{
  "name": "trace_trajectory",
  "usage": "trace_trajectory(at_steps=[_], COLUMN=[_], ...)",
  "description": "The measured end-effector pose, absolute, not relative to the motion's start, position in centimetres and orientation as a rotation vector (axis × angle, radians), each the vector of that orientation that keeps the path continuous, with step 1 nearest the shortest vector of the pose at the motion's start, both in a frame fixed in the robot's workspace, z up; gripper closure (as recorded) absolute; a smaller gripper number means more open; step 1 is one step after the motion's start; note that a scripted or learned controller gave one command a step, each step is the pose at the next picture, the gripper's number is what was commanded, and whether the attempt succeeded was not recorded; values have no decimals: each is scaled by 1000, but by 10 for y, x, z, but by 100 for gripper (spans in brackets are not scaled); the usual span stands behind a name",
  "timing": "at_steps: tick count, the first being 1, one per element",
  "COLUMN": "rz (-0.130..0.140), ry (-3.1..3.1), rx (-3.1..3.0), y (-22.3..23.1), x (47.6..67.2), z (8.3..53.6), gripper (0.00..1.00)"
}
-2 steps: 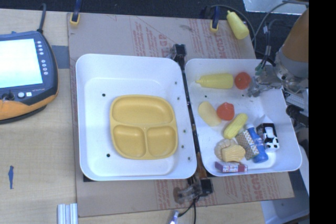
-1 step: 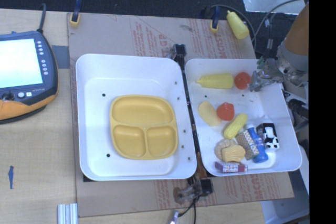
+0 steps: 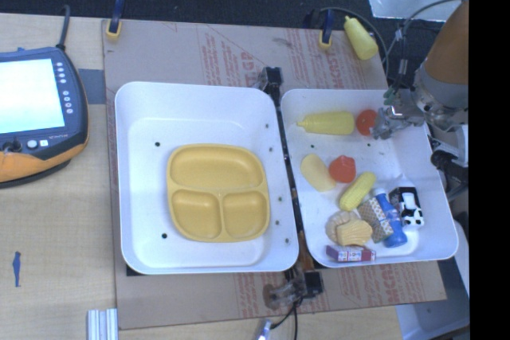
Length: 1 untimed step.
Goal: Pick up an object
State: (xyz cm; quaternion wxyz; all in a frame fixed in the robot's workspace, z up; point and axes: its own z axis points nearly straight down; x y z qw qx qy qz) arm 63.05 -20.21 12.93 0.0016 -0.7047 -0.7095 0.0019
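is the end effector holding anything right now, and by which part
Cannot be told. The end effector sits low at the right bin's far edge, beside a red ball, with nothing visibly gripped.

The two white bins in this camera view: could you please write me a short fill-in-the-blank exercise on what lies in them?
1. The yellow divided tray lies in the ____ bin.
2. That tray has ____ compartments.
3. The hand hovers over the far corner of the ____ bin.
4. The small round object beside the hand is ____ in colour.

Missing words: left; three; right; red
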Motion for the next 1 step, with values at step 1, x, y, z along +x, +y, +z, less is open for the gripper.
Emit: trace_trajectory(at_steps=[1], rz=[1], ry=[-2225], rx=[-2216], y=[-204], x=[656], z=[143], gripper=[100])
